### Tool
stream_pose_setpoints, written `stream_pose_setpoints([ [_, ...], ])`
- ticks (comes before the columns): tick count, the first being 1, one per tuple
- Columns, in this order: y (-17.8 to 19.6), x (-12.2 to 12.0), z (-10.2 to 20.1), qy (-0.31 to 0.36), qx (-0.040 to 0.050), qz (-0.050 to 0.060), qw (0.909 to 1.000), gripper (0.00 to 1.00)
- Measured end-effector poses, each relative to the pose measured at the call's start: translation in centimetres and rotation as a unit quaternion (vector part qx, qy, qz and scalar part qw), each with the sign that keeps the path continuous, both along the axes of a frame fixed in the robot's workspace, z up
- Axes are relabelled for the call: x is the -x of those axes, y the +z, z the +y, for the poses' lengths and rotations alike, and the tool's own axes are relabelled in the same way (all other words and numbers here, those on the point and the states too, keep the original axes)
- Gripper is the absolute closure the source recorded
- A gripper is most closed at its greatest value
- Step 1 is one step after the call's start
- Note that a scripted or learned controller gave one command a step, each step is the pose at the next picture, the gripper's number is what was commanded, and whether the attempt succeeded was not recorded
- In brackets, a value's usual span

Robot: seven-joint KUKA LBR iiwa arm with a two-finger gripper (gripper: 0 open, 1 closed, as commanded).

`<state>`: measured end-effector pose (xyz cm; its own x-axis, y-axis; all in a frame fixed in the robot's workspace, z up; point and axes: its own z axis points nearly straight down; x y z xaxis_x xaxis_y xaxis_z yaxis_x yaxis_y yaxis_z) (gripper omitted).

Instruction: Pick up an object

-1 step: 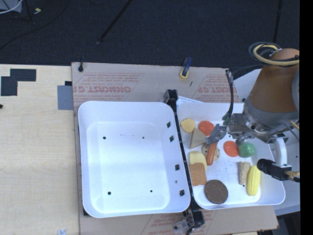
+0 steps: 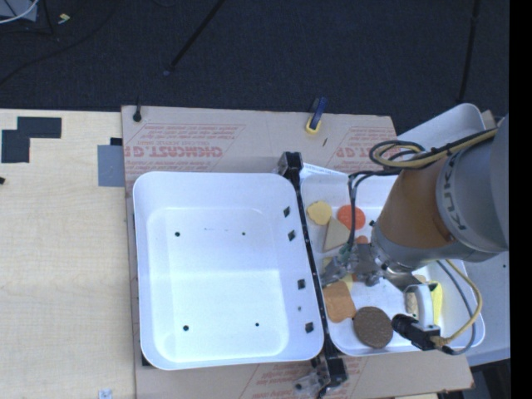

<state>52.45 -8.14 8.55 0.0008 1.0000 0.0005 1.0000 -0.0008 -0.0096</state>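
Tool (image 2: 347,266) low in right bin (image 2: 474,339), grip unclear, among brown disc (image 2: 373,326), tan slab (image 2: 338,302)

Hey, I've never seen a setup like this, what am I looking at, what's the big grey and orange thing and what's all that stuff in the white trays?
One camera looks down at a slant on a bench with two shallow white bins. The grey and orange thing is a robot arm reaching in from the right. Its hand is low in the right bin, among small objects: a yellow piece, an orange-red round one, a tan slab and a brown disc. Whether the hand holds anything cannot be told here. The left bin sits beside it.
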Motion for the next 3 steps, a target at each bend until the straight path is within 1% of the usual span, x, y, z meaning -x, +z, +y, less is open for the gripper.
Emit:
stream_pose_setpoints([
  [1, 0.7, -0.2, -0.2, -0.002, -0.0004, -0.003, 1.0000, 0.00],
  [2, 0.2, -7.0, -5.1, 0.000, 0.0016, -0.006, 1.0000, 0.00],
  [3, 1.2, -6.6, -5.1, -0.004, -0.0008, -0.002, 1.0000, 1.00],
])
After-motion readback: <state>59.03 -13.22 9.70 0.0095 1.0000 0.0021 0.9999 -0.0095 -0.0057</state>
